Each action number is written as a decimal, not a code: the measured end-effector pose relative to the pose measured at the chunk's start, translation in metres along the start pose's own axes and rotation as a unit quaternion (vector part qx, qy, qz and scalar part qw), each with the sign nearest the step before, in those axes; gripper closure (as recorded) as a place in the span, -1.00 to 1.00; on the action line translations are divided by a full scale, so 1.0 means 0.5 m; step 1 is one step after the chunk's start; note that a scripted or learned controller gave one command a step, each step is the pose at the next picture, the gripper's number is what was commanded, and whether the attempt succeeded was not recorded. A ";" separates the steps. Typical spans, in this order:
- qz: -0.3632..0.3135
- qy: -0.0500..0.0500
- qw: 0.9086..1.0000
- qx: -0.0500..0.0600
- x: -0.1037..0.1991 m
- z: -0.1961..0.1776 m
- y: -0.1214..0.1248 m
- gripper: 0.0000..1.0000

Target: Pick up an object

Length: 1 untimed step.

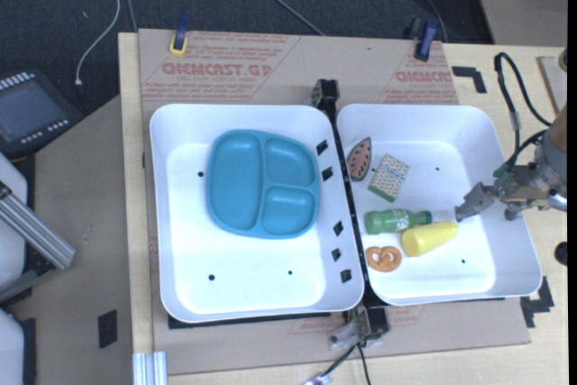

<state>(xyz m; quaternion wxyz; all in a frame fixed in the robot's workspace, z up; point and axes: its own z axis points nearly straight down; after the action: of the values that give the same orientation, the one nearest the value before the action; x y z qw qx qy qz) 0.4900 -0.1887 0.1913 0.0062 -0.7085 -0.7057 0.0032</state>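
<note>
Though blurred, tool (471, 207) nears corn (429, 238).

The grey arm enters from the right edge, low, with little more than its wrist end in view. Its grey metal two-finger pincer (472, 206) points left and slightly downward. The wrist body behind it is a cluster of grey and dark parts, with a black cable looping above
</note>
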 end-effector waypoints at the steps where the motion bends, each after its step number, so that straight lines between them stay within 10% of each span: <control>1: -0.002 -0.002 1.000 -0.006 0.001 -0.012 0.006 -1.00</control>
<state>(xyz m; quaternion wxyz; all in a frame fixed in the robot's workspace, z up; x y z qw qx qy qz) 0.4932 -0.1884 0.1970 0.0008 -0.7070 -0.7072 0.0001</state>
